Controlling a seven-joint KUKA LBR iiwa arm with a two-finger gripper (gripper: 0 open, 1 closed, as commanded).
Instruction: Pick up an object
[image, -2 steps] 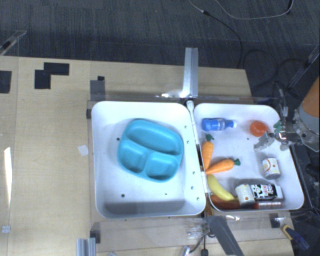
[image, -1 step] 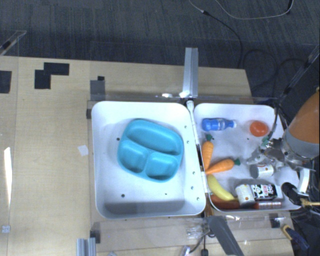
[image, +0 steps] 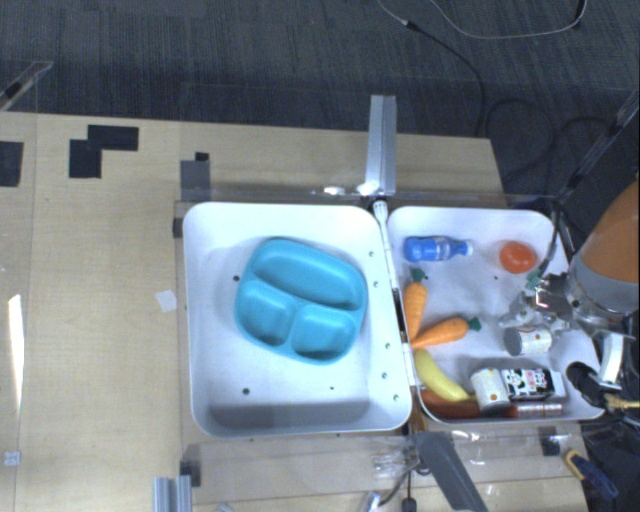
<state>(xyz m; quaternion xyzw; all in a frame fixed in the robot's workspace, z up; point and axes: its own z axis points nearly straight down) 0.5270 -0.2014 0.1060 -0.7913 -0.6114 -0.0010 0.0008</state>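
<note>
End effector (image: 528, 318) low in right bin (image: 480, 222), can't tell its state. Carrot (image: 443, 332) just left of it, labelled box (image: 512, 384) below; print unreadable. Blue bottle (image: 435, 249) up-left.

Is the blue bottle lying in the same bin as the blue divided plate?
No, the blue bottle lies in the right bin; the blue divided plate sits in the left bin.

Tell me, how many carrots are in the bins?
2, both in the right bin: one carrot along the left wall, the other carrot lying beside it, above the banana. More could hide under the arm.
</note>
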